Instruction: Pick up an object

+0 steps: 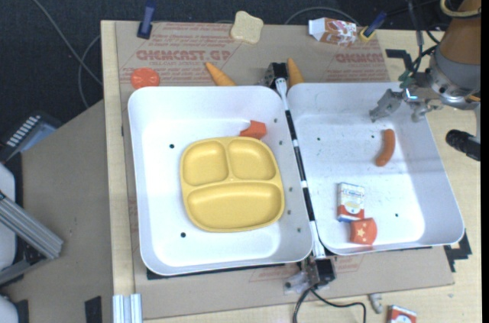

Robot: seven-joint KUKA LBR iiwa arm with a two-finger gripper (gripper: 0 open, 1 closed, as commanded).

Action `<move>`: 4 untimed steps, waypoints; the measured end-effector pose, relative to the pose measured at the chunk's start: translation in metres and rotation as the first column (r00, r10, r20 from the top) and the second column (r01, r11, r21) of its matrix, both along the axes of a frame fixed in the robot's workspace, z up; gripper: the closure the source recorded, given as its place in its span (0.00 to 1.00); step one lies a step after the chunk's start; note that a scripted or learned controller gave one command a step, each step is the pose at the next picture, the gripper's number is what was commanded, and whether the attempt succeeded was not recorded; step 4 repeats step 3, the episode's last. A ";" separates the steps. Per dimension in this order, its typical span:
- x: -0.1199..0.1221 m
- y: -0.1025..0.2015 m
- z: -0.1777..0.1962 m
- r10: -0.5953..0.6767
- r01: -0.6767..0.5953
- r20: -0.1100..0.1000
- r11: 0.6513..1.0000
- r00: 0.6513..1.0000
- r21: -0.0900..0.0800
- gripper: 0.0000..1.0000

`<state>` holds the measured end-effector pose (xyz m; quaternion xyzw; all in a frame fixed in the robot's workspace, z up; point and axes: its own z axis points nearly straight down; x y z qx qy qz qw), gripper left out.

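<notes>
My gripper (399, 108) hangs over the far right part of the right bin (428, 184), its two fingers spread open with nothing between them. An orange sausage (384, 147) lies on the bin floor just in front of the gripper, apart from it. Nearer the front of the same bin sit a small white and red carton (351, 201) and a red strawberry-like piece (364, 231), touching each other. The grey arm with its orange band (461, 46) enters from the right.
The left bin (153, 161) holds a yellow divided plate (231, 182) and a small orange piece (254, 129). Behind the bins lie a bread slice (246, 26), two carrots (219, 74), an orange disc (143, 77), a blue item (146, 18) and a small carton (334, 30).
</notes>
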<state>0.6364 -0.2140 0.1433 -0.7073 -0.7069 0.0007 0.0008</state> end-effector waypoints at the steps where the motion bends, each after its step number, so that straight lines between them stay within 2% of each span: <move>1: -0.022 0.014 -0.059 0.000 0.000 0.000 1.000 1.000 0.001 0.00; 2: -0.021 0.014 -0.048 0.000 0.000 0.004 1.000 1.000 -0.001 1.00; 3: 0.002 0.102 -0.058 0.003 -0.003 0.004 1.000 1.000 0.001 1.00; 4: 0.002 0.102 -0.058 0.003 -0.003 0.004 1.000 1.000 0.001 1.00</move>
